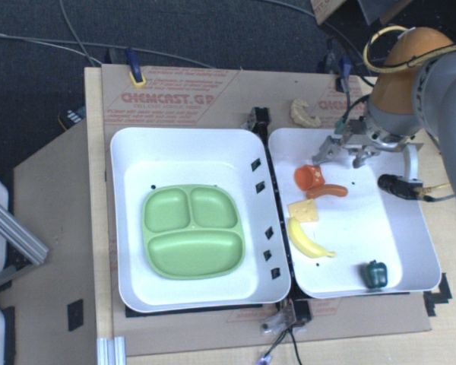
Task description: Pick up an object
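My gripper point(340, 157) hangs over the far end of the right bin point(399, 238), open, with nothing between its fingers. Just below and left of it lies a red-orange round piece point(309, 177), touching a small sausage point(328, 192). A pale yellow wedge point(303, 211) and a banana point(308, 239) lie further toward the front along the bin's left side. A dark green pepper point(375, 274) sits near the front right corner.
The left bin point(129, 173) holds a green divided plate point(191, 230). A beige lump point(305, 112) lies on the bench behind the right bin. Black clips point(258, 117) sit along the wall between the bins.
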Controlling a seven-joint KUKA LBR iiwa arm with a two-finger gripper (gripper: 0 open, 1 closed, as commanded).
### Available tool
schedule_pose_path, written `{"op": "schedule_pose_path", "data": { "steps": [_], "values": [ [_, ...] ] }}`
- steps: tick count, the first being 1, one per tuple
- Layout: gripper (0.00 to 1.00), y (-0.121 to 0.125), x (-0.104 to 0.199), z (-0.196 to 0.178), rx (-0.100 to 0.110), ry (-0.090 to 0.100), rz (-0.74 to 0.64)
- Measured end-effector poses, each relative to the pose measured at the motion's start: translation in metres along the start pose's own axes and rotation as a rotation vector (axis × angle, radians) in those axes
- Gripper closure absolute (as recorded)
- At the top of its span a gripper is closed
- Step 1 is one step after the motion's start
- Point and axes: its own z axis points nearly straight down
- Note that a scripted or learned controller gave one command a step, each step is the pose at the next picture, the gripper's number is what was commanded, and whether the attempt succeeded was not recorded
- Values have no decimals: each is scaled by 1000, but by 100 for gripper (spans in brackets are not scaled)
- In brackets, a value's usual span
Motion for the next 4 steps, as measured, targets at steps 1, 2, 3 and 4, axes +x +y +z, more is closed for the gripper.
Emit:
{"op": "schedule_pose_path", "data": {
  "steps": [1, 2, 3, 4],
  "values": [
    [100, 2, 0, -15, -6, -2, -1],
    [100, 1, -1, -80, -5, -2, 0],
    [100, 3, -2, -135, -8, -2, 0],
    [100, -23, 52, -127, 3, 1, -3]
  ]
}}
